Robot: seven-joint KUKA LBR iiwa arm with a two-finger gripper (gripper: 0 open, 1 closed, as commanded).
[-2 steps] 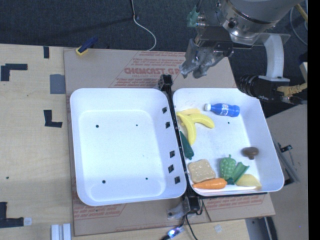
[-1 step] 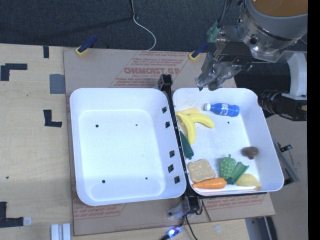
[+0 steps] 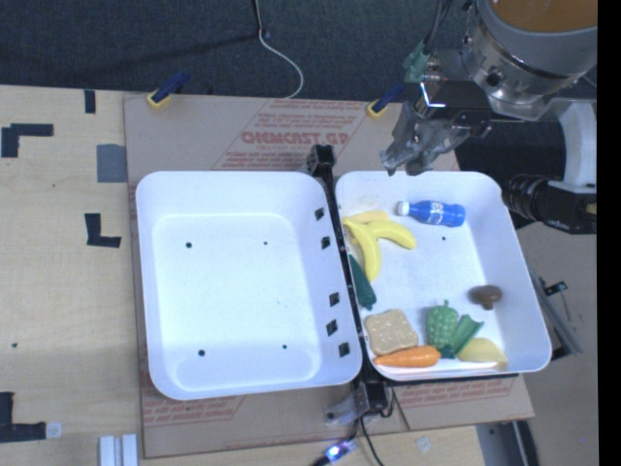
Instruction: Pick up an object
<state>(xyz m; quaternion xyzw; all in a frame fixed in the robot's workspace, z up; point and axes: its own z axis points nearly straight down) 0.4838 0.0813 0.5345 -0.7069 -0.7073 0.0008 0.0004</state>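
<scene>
Hovering above the right bin [image 3: 505, 223] — gripper [image 3: 409, 163], jaws' opening unclear, nothing visibly held.

Left bin [image 3: 155, 260] offers unobstructed floor; right bin [image 3: 514, 260] centre open, banana [image 3: 374, 236], bottle [image 3: 434, 213] and front-edge items crowding margins.

We had one fixed camera, set above the bench [image 3: 58, 260] and looking down at a slant. It stood far enough back to take in both white bins: the left bin [image 3: 155, 289] and the right bin [image 3: 514, 260]. Beyond the bins we saw a dark cloth [image 3: 146, 17]. The arm [image 3: 539, 27] came in above the right bin, close to the lens.
</scene>
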